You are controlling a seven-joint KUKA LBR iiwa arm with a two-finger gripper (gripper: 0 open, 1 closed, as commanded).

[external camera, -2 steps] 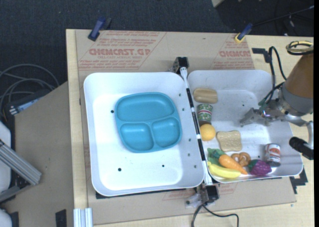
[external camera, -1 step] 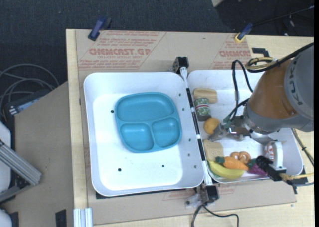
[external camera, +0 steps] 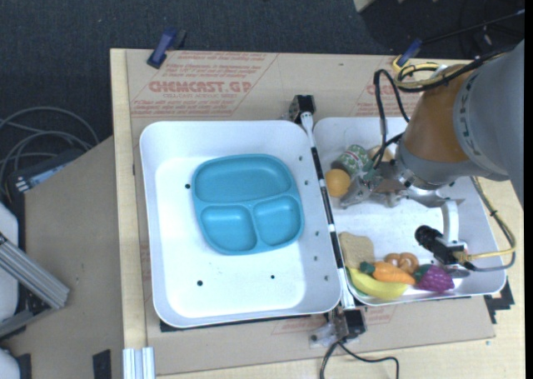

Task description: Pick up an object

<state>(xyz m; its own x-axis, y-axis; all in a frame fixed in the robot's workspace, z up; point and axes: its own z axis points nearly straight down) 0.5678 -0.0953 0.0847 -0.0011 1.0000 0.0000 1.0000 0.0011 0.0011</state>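
Bench [external camera: 125,202], pale wood top with a printed brown sheet at its 12 o'clock side. Two white bins sit side by side, touching along the middle seam.

Left bin [external camera: 171,236]: a blue divided plate [external camera: 247,202] lies flat at its centre, three compartments, nothing in them.

Right bin [external camera: 371,223]: all loose items are here.
- Orange ball [external camera: 337,182] at the bin's 9 o'clock, against the left wall.
- Green-and-white patterned item [external camera: 356,157] just at 1 o'clock of the ball, type unclear.
- Tan bread-like slice [external camera: 358,246] at the bin's 7 o'clock.
- Yellow banana [external camera: 379,287] at 6 o'clock of the slice, along the bottom wall.
- Orange carrot [external camera: 391,271] touching the banana's upper side.
- Brown pretzel-like ring [external camera: 402,260] just at 1 o'clock of the carrot.
- Purple grapes [external camera: 435,280] at the bin's 5 o'clock, beside the carrot.

Arm [external camera: 466,123] enters from 3 o'clock, with the orange band over the bin's upper right. Gripper [external camera: 356,192] is low in the right bin and points toward 9 o'clock. Its tip is just beside the orange ball at the ball's 4 o'clock, and contact is unclear. Whether it is spread or closed is not readable from this angle, and nothing is seen gripped.

Blue clamp [external camera: 166,47] sits at the bench's 11 o'clock corner. Loose grey cables [external camera: 42,148] lie on the dark floor at 9 o'clock.
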